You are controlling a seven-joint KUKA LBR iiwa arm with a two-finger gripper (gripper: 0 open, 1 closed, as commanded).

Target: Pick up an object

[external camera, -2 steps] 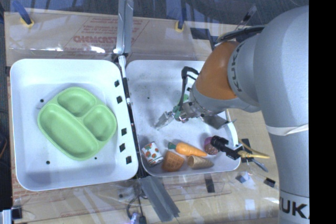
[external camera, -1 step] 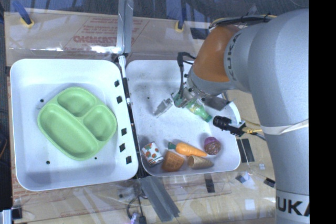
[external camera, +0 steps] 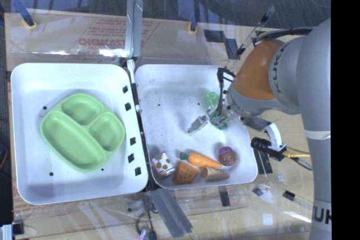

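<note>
Seen from above at a slant, two shallow white bins sit side by side on a bench. The left white bin (external camera: 22, 137) holds a light green plastic plate with three compartments (external camera: 82, 131), lying flat near its middle. The right white bin (external camera: 163, 87) holds a row of small toys along its near wall: a short white cup with red spots (external camera: 162, 163), a brown waffle ice-cream cone (external camera: 185, 172), an orange plastic carrot (external camera: 203, 161), a tan cone-shaped piece (external camera: 214, 174) and a dark red-purple round toy (external camera: 227, 155). The cup, cone and carrot crowd together, touching or nearly so.

The grey arm with its orange band (external camera: 256, 73) reaches in from the right over this bin. Its two-finger gripper (external camera: 209, 119) is low above the bin floor, beside a pale green translucent object (external camera: 212, 100) near the bin's right part. Whether the gripper is spread or closed cannot be told, nor whether the green object is touched.
</note>
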